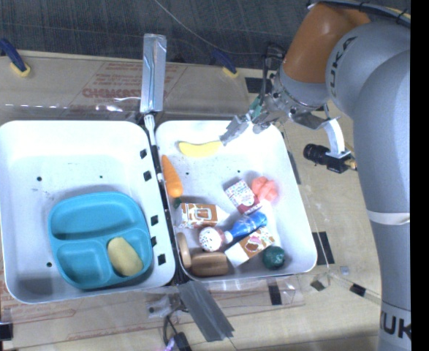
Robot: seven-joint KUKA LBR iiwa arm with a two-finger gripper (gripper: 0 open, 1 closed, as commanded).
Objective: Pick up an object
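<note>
Your gripper [232, 131] hangs over the far edge of the right bin [296, 196], its slim metal fingers pointing down and to the left, and whether they are open or closed you cannot tell from this angle; nothing shows between them. Just left of the fingertips, nearly touching, lies the banana [199, 149], a smooth yellow curved piece flat on the white bin floor at the far side. Nearer and to the left, along the wall between the bins, you have an orange carrot [172, 177], long and tapered. Toward the middle of that bin sit a small red-and-white printed packet [239, 194] and, just right of it, a soft-looking pink lumpy item [266, 189]. Nearer still you will find a brown printed carton [199, 214], a round white ball with red marks [210, 239], a blue bottle [247, 225] lying on its side, a white box with a red label [251, 246], a dark green round fruit [274, 257] and a brown loaf-shaped piece [208, 264] against the near wall, all crowded together. In the left bin [17, 152] rests a glossy blue divided tray [90, 218], and a yellowish oval potato [125, 257] lies in its near right compartment. The arm [360, 57] above the gripper is matte grey with an orange band.
</note>
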